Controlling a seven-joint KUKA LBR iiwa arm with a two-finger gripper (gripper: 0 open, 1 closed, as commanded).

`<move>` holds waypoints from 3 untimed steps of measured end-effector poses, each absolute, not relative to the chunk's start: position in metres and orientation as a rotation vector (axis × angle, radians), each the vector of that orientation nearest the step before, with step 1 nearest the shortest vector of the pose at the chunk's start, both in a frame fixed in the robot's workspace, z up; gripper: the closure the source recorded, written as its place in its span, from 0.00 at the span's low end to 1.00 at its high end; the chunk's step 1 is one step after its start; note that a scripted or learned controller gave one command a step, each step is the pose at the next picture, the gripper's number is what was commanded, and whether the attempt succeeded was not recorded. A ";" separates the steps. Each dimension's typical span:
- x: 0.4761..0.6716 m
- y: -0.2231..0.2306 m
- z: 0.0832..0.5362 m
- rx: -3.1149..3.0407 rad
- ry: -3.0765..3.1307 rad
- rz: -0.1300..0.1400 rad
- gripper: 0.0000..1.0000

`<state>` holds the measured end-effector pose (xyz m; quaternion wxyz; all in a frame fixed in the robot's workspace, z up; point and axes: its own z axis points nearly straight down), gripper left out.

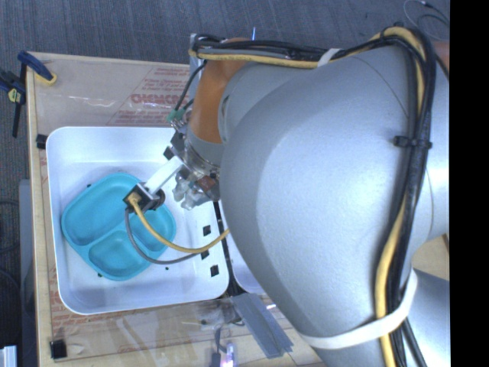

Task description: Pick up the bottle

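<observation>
My gripper hangs low over the right side of the left bin, just right of a blue divided plate. A pale, shiny shape sits at the gripper's tip, too blurred to name. A white bracket and a black fitting stick out from the wrist over the plate's right edge. The orange band and the grey arm cover almost all of the right bin.
A yellow and a dark cable loop from the wrist across the plate and the bin floor. A sliver of the right bin shows under the arm. A blue clamp grips the bench's far left corner.
</observation>
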<state>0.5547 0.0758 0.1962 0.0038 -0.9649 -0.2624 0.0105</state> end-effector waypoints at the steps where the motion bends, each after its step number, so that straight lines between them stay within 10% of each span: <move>1: 0.570 0.176 0.313 -3.024 -0.848 0.008 1.00; 3: 0.580 0.218 0.319 -3.127 -0.325 0.008 1.00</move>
